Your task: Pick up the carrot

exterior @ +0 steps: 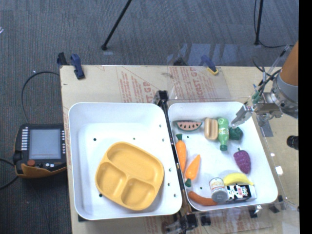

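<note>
The left bin [80, 130] holds a yellow divided plate [129, 176], tilted a little, with bare white floor around it. Left of that bin, off the bench, a handheld control box [43, 147] lies on the dark carpet.

In the right bin [265, 152] there are two carrots (both orange with a green stub). The longer carrot [181, 152] lies close along the bin's left wall, running lengthwise, green end up toward the watermelon slice [189, 126]. The shorter carrot [193, 167] lies just to its right, slanted, its green stub at the lower left and nearly touching the first carrot's tip. Which of them is meant cannot be told. The wall crowds the longer one on its left side; to the right of the shorter one the bin floor is open white.

Below the carrots a sausage [202, 199] lies along the near wall, touching a small can [219, 190]. Right of the can come a banana [237, 179] and a small carton [240, 192], packed together in the near right corner. Above the carrots, right of the watermelon slice, are a hot dog bun [211, 128], a green bottle [223, 133] and a dark green vegetable [236, 133]. A purple bunch of grapes [242, 161] lies alone nearer the right wall.

The gripper [240, 117] hangs at the bin's upper right, well apart from both carrots, its tip just above the dark green vegetable. It has hold of nothing, and how wide it stands open cannot be told.
</note>
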### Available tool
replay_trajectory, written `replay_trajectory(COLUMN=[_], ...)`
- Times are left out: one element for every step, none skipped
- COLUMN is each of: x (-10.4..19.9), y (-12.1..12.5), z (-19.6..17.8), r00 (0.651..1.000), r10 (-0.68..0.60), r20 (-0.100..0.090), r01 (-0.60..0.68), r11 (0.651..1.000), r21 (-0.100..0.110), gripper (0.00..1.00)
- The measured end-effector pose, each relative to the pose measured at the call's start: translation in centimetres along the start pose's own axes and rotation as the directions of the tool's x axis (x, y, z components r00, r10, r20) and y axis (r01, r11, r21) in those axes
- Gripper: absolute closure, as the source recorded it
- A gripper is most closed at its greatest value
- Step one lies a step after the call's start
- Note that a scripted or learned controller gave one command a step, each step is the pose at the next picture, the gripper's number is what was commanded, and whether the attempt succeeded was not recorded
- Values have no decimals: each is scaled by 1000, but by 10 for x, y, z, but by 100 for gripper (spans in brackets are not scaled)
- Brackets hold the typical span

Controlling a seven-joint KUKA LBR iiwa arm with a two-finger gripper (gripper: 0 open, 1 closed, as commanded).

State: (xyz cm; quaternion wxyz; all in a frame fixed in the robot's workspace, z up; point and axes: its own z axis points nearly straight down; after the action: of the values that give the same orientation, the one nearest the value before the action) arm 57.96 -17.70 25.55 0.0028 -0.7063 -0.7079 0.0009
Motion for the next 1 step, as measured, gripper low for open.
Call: replay_trajectory(x=[65], y=[-79], z=[83], r00=[988], r10=[155], r20=[-2], r01=[-155], r11=[988], r21=[12], gripper=[0])
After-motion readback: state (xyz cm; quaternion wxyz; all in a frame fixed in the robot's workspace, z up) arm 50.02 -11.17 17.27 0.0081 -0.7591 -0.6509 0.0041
